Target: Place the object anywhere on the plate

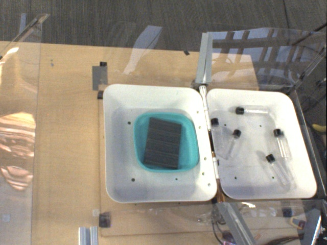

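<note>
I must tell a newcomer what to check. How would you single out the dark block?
Of the two white bins, take the left bin. A teal plate sits in it, and the dark ribbed block lies on that plate. It is flat and opaque, unlike the clear vials.

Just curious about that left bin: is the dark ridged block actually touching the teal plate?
Touching. The camera view shows the dark block lying flat inside the teal plate.
</note>
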Available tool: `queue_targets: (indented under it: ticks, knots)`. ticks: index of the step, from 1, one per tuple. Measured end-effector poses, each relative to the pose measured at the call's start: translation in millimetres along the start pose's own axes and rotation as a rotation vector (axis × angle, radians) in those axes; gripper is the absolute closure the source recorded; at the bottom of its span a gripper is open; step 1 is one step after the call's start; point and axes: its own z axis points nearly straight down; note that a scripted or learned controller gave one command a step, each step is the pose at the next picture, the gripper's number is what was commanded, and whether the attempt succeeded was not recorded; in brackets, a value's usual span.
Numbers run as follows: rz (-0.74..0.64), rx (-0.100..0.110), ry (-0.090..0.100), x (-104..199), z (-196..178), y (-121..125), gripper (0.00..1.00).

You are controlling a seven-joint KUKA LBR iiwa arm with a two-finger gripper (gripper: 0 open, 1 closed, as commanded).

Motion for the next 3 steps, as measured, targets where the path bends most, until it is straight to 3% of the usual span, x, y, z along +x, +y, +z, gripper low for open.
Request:
queue_targets:
  ticks: [3]
  knots:
    - [0.386, -0.001, 0.000, -1.8, 0.0, 2.8, 0.00]
